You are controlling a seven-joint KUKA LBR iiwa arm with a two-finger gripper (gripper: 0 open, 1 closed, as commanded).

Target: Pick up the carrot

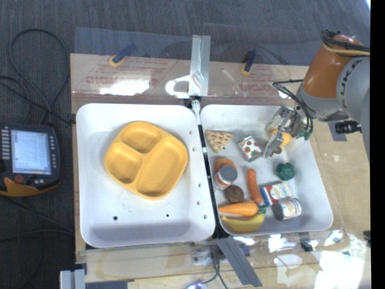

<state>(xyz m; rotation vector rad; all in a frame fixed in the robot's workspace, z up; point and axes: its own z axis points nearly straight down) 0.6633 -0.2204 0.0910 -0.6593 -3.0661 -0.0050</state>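
The carrot (pixel 239 209) is orange with a green stem end pointing right. It lies flat near the front edge of the right bin (pixel 321 192), just behind a yellow banana (pixel 243 223). My gripper (pixel 277 138) hangs over the back right part of that bin, well behind the carrot and apart from it. The gripper sits close to a small white box with red print (pixel 249 148). A bit of yellow shows beside the gripper's tip.
Packed around the carrot are a red-orange sausage-like piece (pixel 254 185), a brown donut (pixel 234 193), a tin (pixel 227 174), a red-and-white carton (pixel 277 191) and a small can (pixel 290 208). A pizza slice (pixel 218 139) and broccoli (pixel 286 171) lie further back. The left bin (pixel 90 221) holds a yellow divided plate (pixel 146 158).
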